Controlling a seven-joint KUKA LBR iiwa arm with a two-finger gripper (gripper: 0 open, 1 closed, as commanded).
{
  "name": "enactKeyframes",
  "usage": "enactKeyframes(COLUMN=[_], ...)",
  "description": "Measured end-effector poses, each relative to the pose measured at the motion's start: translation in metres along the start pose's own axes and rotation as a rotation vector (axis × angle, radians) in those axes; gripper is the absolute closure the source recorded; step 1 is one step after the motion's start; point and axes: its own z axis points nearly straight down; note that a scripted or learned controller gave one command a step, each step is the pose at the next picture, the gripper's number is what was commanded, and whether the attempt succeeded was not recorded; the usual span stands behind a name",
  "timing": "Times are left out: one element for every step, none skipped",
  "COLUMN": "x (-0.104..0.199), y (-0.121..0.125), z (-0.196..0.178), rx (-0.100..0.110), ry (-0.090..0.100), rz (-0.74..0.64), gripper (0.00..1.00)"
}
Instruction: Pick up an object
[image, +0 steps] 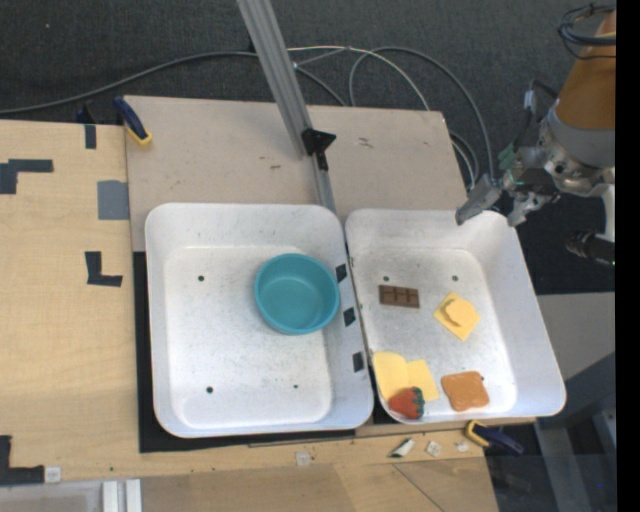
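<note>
My gripper (495, 211) hangs over the far right corner of the right bin (520, 290), its two dark fingers spread open with nothing between them. Below it in that bin lie a brown chocolate bar (399, 296), a yellow cheese wedge (458, 317), a flat yellow slice (404, 374), a red strawberry (407, 403) and an orange-brown toast piece (465, 390). All of these sit well toward the near side, apart from the gripper. A blue bowl (296, 292) stands upright in the left bin (180, 330).
A grey metal pole (290, 90) slants up from between the bins at the back. Cables (400, 70) loop across the board behind the bins. Yellow-and-blue clamps sit at the board's far left corner (133, 120) and near front edge (485, 434).
</note>
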Motion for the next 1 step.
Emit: enactKeyframes(x=[-0.0001], y=[0.0], z=[0.0], rx=[0.0], ry=[0.0], rz=[0.0], gripper=[0.0])
